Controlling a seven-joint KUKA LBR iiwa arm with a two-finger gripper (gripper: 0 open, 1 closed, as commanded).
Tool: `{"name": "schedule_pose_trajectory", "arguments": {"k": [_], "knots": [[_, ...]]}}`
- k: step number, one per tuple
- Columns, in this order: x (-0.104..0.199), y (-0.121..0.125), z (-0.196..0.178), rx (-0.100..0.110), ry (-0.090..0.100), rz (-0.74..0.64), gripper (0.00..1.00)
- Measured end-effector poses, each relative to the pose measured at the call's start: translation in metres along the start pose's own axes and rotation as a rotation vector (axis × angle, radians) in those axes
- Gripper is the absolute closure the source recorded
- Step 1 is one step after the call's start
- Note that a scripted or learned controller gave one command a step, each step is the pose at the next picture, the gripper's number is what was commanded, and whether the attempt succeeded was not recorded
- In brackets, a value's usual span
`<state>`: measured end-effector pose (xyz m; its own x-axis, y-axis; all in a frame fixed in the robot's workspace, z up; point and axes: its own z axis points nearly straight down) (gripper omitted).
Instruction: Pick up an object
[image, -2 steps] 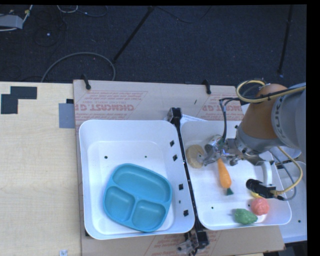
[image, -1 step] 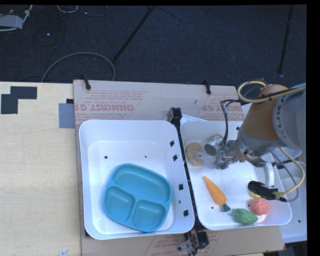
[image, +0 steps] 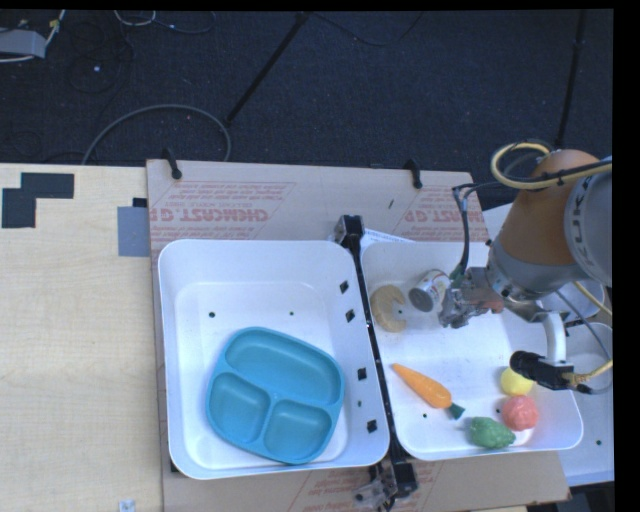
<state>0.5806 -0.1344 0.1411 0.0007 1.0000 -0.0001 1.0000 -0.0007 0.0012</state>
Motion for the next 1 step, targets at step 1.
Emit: {"name": "schedule_pose_trajectory", "arguments": {"k": [1], "knots": [[-0.0029,0.0062,-0.0442,-0.001,0.0,-0.001,1.0]]}}
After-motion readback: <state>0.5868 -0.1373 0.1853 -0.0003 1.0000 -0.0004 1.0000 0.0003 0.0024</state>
